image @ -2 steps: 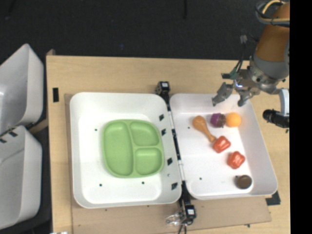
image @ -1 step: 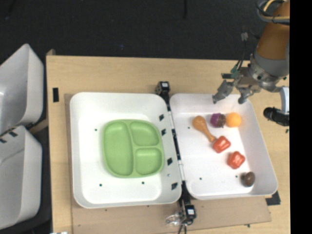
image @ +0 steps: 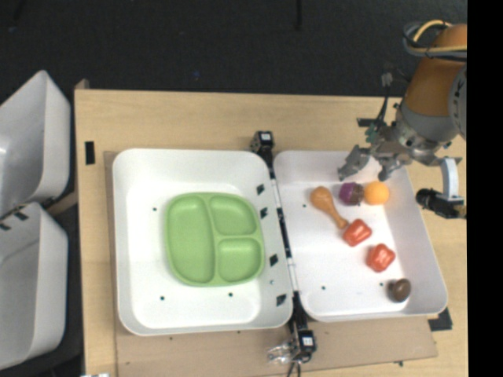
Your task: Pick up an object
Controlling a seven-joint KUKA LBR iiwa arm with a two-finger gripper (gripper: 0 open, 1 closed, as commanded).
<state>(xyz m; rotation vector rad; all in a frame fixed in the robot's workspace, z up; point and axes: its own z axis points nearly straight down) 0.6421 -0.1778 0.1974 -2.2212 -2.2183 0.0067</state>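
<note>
Camera view: purple ball [image: 350, 193] below end effector [image: 371, 162]

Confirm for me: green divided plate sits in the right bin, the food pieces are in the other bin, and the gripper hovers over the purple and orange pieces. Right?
Not quite. The camera view shows the green divided plate in the left bin, not the right. The food pieces lie in the right bin, and the gripper hovers over the purple piece and orange piece.
</note>
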